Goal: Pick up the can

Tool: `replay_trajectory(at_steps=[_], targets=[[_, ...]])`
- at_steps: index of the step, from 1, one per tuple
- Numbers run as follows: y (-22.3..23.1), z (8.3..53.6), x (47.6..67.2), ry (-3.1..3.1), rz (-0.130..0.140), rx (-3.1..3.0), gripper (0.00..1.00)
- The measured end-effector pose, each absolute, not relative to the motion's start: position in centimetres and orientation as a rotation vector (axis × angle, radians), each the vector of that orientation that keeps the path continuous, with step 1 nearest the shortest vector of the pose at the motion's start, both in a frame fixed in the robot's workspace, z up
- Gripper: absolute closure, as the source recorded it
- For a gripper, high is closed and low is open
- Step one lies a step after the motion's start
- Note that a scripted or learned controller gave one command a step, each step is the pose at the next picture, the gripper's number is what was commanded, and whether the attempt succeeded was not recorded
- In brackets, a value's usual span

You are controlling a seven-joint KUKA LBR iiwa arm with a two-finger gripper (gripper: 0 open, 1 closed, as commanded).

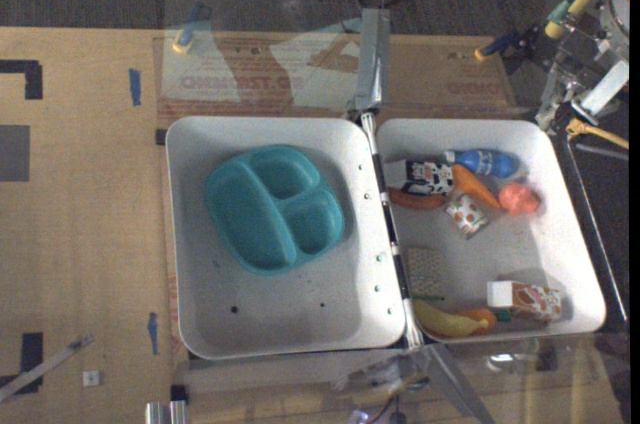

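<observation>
Your can (467,214) is lying tilted near the middle of the right bin (578,212); the pincer (590,102) is hovering past its far-right corner, grip state unclear.

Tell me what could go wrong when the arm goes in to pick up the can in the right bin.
The can lies tilted in a crowd: the carrot and the cow-print carton sit right beside it, so the fingers could bump or grab a neighbour instead. The can might also roll away when touched. The gripper is at the right bin's far corner, so its path crosses the blue bottle and pink ball.
</observation>
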State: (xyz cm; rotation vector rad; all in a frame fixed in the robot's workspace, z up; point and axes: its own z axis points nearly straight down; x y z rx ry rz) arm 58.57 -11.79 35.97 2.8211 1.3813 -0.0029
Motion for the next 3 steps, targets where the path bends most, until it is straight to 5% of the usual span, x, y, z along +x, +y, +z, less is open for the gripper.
replay_trajectory(at_steps=[1, 2, 3], targets=[[-11.7, 36.0, 58.6, 1.382, -0.003, 2.821, 0.0], [-12.4, 18.5, 53.6, 1.144, -0.006, 2.929, 0.0], [-9.0, 8.9, 55.9, 1.461, 0.009, 2.779, 0.0]])
